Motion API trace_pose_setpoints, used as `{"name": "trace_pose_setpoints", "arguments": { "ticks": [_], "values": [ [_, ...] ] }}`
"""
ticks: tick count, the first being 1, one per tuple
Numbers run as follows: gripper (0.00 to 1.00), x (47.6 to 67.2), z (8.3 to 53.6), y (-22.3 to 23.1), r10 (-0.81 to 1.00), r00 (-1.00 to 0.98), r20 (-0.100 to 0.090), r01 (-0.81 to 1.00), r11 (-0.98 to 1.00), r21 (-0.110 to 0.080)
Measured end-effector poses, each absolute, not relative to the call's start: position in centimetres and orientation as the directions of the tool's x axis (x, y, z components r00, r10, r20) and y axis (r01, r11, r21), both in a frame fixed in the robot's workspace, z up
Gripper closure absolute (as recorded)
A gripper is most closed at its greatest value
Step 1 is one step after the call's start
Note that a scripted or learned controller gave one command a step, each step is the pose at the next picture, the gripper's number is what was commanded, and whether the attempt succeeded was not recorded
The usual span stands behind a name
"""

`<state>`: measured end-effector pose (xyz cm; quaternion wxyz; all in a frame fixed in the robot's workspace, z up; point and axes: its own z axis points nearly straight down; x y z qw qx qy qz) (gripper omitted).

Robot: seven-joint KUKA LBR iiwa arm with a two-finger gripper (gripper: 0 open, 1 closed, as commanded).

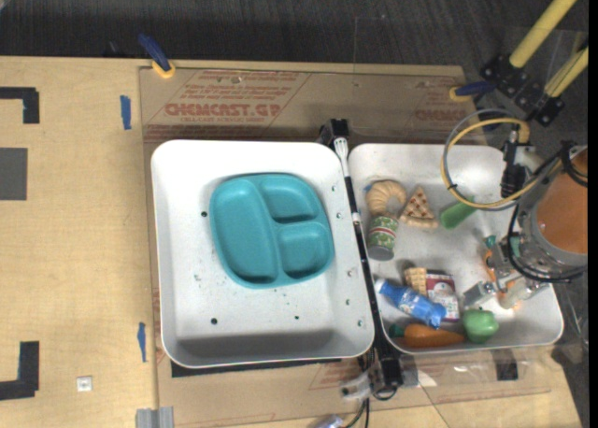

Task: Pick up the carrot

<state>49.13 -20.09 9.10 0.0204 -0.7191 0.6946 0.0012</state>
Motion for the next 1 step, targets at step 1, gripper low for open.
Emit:
{"name": "trace_pose_setpoints", "arguments": {
  "ticks": [1],
  "values": [
    [0.00, 49.09, 9.08, -19.98, -1.000, 0.003, -0.024, -1.000, -0.002, -0.025]
  ]
}}
